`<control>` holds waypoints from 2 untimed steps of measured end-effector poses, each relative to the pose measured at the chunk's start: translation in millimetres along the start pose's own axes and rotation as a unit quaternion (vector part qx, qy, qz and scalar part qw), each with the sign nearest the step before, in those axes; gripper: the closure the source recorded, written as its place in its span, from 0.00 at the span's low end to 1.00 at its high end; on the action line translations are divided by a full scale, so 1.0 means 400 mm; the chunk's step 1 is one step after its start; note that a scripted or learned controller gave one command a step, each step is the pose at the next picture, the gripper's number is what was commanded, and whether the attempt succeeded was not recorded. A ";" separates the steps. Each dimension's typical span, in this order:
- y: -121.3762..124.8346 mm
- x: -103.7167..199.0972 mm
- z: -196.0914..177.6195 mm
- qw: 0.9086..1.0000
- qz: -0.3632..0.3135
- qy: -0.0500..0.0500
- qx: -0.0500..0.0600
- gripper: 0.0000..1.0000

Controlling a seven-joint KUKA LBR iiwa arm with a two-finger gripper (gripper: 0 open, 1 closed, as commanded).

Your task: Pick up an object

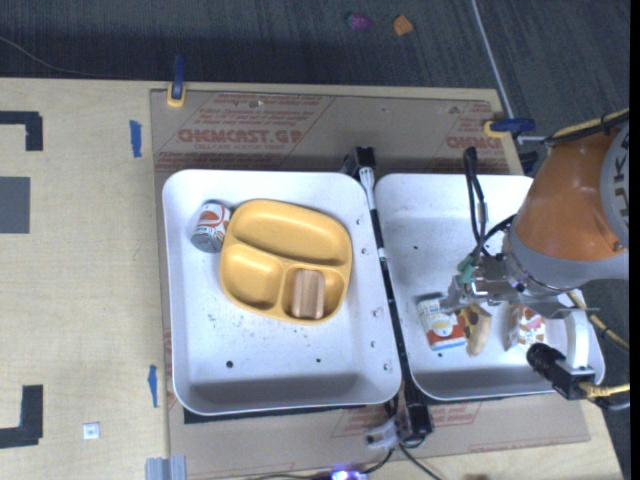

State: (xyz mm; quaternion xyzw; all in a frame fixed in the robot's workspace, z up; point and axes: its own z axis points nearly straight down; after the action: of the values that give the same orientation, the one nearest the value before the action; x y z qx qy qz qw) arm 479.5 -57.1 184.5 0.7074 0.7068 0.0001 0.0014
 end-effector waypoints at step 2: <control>0.002 0.158 -0.001 1.000 -0.001 0.001 0.000 1.00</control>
State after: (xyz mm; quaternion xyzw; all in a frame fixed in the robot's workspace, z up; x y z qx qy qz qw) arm 480.3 6.2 184.7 0.7065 0.7077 0.0010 0.0008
